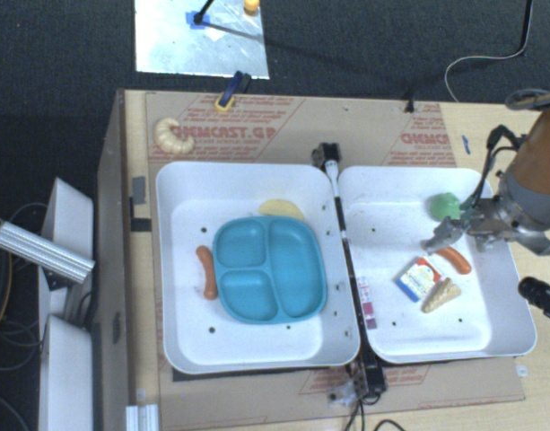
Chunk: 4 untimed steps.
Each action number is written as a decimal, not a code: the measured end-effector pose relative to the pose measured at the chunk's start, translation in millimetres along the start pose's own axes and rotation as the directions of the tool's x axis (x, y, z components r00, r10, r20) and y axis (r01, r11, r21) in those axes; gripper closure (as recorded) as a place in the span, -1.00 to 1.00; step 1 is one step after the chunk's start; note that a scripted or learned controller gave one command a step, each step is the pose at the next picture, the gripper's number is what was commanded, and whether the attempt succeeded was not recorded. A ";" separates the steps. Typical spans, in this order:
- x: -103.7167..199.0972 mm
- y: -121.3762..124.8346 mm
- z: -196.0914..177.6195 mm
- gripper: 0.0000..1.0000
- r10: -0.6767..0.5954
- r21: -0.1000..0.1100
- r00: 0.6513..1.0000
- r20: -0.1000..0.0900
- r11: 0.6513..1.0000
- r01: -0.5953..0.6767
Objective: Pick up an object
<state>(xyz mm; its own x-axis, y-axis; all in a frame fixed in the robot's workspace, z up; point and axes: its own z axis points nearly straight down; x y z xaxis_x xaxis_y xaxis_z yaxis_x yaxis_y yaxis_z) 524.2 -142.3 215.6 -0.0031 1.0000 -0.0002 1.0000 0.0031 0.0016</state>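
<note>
Although I cannot tell how wide it stands or whether it grips anything, the pincer [445,233] hangs in the right bin [503,339], the orange sausage [454,259] just beside it, lying slantwise toward the bench's near-right.

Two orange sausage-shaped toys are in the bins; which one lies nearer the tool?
The orange sausage in the right bin, just below the tool and beside the small blue-and-white box. The other sausage lies in the left bin, left of the blue divided plate.
</note>
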 end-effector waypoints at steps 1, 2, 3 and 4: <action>-13.1 27.2 131.1 -1.00 0.002 -0.001 1.000 0.001 1.000 -0.002; -42.7 78.6 73.7 -1.00 0.000 -0.004 1.000 0.002 1.000 0.000; -49.3 47.3 131.9 -1.00 0.002 0.002 1.000 0.000 1.000 -0.002; -49.5 48.7 120.5 1.00 0.001 -0.002 1.000 0.001 1.000 -0.001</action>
<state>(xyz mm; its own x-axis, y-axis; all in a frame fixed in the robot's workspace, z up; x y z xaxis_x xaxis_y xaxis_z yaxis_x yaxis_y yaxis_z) 573.2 -191.7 95.1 -0.0021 1.0000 -0.0009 1.0000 0.0021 0.0036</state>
